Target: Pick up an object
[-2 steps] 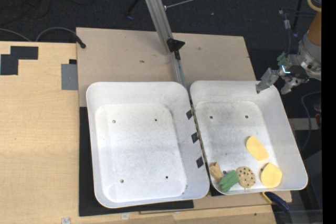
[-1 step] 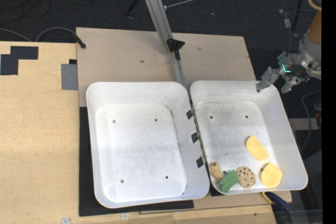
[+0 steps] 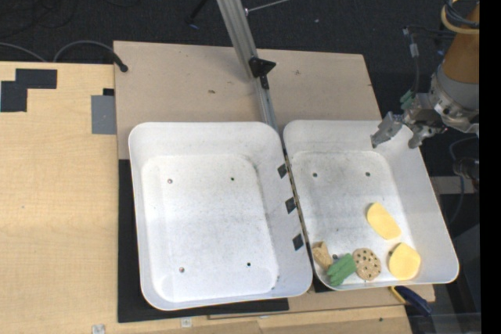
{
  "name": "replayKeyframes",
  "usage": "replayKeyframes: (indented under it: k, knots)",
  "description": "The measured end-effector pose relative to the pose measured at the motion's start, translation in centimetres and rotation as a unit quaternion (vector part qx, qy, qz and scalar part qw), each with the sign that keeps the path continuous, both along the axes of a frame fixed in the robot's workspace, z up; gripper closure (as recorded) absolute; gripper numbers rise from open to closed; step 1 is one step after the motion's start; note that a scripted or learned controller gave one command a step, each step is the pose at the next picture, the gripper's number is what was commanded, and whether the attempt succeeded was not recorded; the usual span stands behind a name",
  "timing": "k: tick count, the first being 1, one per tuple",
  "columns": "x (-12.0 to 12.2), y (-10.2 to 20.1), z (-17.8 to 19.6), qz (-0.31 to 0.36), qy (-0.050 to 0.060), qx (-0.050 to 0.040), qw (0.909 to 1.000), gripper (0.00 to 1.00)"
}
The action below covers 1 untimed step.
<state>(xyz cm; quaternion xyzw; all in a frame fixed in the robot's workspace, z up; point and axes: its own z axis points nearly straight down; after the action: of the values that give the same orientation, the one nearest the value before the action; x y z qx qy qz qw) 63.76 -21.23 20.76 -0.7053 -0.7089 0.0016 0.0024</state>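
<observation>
Open jaws (image 3: pixel 401 133) hover over right bin (image 3: pixel 438 203), holding nothing.

All objs lie in right bin (image 3: pixel 407 168), near its front edge. Yellow oval piece (image 3: pixel 383 220) lies flat, mid-right, apart from the rest. Second yellow piece (image 3: pixel 404 260), rounder, sits by front-right corner. Round brown cookie (image 3: pixel 365 263) w/ dark specks lies flat just left of it. Green item (image 3: pixel 341 269) beside the cookie, tilted. Small tan chunk (image 3: pixel 321 254) at front-left corner, next to the green one.

High slanted view over both bins (image 3: pixel 203 138)
</observation>
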Motion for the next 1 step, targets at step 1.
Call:
replayKeyframes:
  k: [1]
  knots:
    - [-0.78,-0.44,-6.06,-0.002,0.001,0.0005,1.0000,0.00]
